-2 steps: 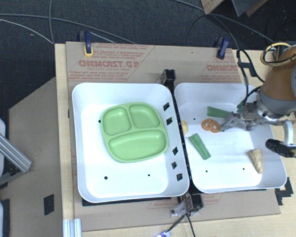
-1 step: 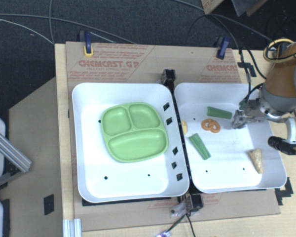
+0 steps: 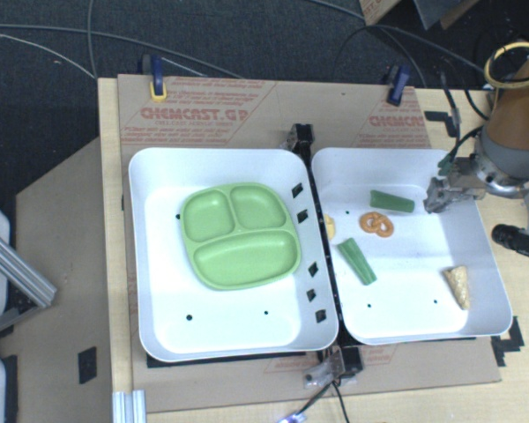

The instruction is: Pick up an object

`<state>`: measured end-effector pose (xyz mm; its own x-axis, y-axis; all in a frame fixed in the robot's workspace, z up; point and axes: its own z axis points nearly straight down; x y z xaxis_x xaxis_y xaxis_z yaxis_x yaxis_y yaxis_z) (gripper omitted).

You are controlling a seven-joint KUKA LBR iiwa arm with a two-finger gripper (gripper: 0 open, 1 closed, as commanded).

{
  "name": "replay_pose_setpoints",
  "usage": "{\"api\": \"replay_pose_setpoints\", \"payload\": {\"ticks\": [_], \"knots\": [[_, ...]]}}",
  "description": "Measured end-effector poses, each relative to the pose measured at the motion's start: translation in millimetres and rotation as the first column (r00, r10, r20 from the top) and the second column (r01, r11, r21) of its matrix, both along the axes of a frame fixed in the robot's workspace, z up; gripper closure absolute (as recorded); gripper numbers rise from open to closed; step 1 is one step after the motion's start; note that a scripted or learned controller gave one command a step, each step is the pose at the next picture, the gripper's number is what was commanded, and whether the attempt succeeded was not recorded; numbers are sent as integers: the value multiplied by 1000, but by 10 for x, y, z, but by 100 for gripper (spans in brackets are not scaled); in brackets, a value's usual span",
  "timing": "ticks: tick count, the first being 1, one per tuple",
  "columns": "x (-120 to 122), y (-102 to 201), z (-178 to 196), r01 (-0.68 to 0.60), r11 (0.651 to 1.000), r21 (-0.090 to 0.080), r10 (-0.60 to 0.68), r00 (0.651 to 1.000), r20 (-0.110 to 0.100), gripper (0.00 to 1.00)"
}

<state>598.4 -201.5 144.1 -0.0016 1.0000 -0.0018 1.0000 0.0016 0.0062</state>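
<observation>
Right bin (image 3: 476, 324): holds all the loose pieces, so any pick happens here.
Left bin (image 3: 159, 324): carries just a green divided plate (image 3: 241, 236), sat near its middle; likely the drop side, my guess.
Gripper (image 3: 437, 196): low over the right bin's far right edge, nothing between its tips that I can make out.
Jaws: too small and blurred to say whether spread or pressed together.
Arm (image 3: 511, 122): comes in over the right edge of the bench, wrist bent down toward the bin.
Nearest piece: a green block (image 3: 392, 203), lying flat just beside the gripper on its left, toward the bin's far edge; probably the target given how close it is.
Other pieces: orange pretzel-shaped thing (image 3: 376, 225) near the bin's middle; a long green stick (image 3: 357, 261) angled toward the near left; a tan wedge (image 3: 458, 285) against the near right wall.
Small yellowish bit (image 3: 330, 228): at the right bin's left wall, can't identify.
Stage: approach, nothing lifted yet.
Risk: wedge is tight on the wall, awkward to pinch.
</observation>
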Motion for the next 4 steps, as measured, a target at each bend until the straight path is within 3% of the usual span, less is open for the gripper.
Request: {"api": "replay_pose_setpoints", "payload": {"ticks": [2, 4], "knots": [[81, -35, 1261, 0, 1000, -1, 0, 1000, 2, 100], [212, 1089, 1025, -4, 1000, 4, 4, 1000, -9, 100]]}}
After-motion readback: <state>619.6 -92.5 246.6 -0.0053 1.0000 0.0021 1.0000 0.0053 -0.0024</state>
